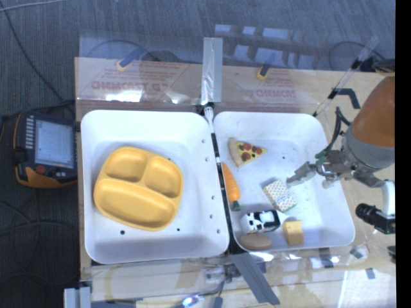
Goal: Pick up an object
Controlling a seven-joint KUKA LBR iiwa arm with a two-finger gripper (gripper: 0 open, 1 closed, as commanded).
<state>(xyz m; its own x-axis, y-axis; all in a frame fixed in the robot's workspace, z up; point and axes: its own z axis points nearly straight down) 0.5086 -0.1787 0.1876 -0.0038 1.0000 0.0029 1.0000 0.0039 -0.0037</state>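
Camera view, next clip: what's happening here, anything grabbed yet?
Not yet, as far as can be seen. The arm reaches in from the right, with its gripper over the right bin, just beside the checkered block. Nothing visibly sits in its jaws. The pizza slice, carrot, cow toy, brown piece and yellow cube all lie in that bin. The left bin holds a yellow divided tray.

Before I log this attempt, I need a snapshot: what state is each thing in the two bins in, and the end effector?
yellow tray: lying flat in the left bin, its compartments bare.
pizza slice: flat, right bin.
carrot: lying along the divider.
patterned block: flat, untouched.
cow toy: on its side.
cheese cube: near front wall.
end effector: above right bin, holding nothing.
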